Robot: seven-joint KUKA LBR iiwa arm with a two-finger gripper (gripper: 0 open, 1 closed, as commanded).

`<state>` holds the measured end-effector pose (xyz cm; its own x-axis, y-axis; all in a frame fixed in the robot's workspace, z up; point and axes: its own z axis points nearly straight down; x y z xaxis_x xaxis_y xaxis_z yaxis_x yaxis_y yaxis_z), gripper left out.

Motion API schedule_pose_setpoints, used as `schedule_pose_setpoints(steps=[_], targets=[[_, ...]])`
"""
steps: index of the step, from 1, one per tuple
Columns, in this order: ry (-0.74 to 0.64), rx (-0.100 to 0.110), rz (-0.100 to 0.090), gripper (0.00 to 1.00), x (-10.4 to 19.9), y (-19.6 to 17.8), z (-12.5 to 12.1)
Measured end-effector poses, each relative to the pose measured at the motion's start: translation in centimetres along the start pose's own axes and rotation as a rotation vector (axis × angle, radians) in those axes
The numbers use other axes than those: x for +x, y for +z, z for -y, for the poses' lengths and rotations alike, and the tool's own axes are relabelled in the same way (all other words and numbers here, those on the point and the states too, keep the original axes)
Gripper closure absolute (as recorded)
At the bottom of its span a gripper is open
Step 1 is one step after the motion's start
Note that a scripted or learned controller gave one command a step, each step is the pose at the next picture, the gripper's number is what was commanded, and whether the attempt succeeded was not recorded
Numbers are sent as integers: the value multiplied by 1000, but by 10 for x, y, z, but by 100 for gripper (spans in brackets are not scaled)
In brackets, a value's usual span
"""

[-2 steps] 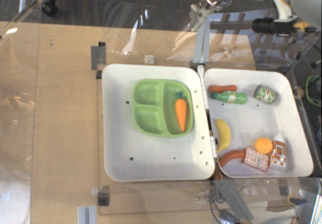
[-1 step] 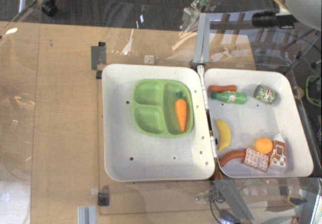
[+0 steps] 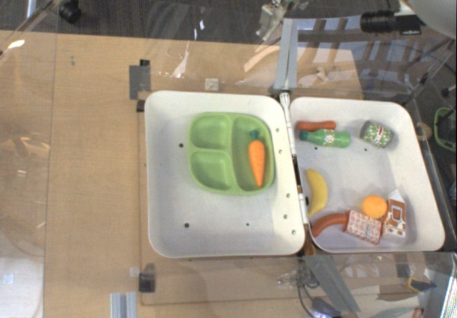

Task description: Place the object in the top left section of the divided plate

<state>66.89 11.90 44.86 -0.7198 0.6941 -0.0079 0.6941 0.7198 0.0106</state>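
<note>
Gripper (image 3: 280, 1) is hanging high beyond the far edge of the bins, too small and blurred to tell how its fingers stand. An orange carrot (image 3: 257, 159) is lying in the long right section of the green divided plate (image 3: 214, 174) in the left bin (image 3: 171, 224). Crowding the right bin (image 3: 421, 166) are a green bottle (image 3: 325, 138), red sausage (image 3: 316, 125), can (image 3: 376, 133), banana (image 3: 317, 191), orange (image 3: 374, 206) and boxes (image 3: 364, 227).

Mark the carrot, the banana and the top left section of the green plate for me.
carrot (image 3: 257, 159): camera view, middle of its orange body.
banana (image 3: 317, 191): camera view, middle of its curve.
top left section of the divided plate (image 3: 212, 132): camera view, bare floor of that compartment.
</note>
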Motion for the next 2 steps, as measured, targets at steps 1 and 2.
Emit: schedule_pose_setpoints(steps=[1, 2], targets=[[-115, 4, -4, 100, 23, 12, -16], [-117, -2, 0, 100, 23, -1, -17]])
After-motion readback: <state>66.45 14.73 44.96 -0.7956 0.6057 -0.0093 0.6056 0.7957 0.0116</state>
